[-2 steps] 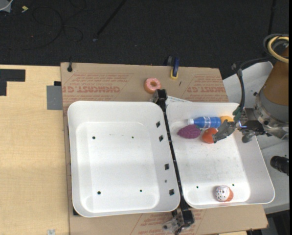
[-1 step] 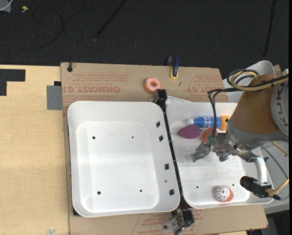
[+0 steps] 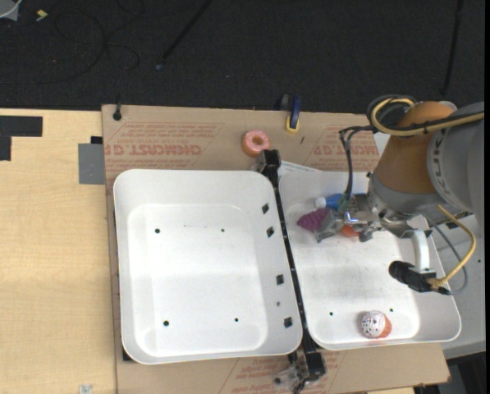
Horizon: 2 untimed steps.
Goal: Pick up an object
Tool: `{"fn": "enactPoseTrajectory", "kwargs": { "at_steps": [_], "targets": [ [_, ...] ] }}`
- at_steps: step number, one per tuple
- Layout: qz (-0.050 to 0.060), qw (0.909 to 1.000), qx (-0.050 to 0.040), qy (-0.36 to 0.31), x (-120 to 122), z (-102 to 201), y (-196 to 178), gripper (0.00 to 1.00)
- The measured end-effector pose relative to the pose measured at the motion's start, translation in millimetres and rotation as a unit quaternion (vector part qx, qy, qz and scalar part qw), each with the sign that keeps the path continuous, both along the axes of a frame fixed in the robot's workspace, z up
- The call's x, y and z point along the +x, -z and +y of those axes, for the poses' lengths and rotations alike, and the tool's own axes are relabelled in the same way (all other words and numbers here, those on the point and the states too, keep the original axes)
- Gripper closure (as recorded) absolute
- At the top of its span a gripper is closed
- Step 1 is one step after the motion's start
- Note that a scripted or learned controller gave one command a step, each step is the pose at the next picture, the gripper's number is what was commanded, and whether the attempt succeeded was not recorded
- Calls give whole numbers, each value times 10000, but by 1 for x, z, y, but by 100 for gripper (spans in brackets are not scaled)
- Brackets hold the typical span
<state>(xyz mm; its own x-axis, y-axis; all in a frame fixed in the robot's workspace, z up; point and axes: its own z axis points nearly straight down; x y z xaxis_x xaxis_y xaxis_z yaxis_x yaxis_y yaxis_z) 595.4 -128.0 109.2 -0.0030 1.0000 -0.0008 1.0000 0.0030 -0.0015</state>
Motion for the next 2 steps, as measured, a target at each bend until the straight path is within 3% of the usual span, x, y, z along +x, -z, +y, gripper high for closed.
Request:
{"fn": "enactPoseTrajectory", "kwargs": {
  "at_steps": [1, 2],
  "targets": [
    [79, 10000, 25, 4, 47, -55, 24, 0],
    [71, 10000, 36, 7, 46, -65, 23, 0]
  ]
}}
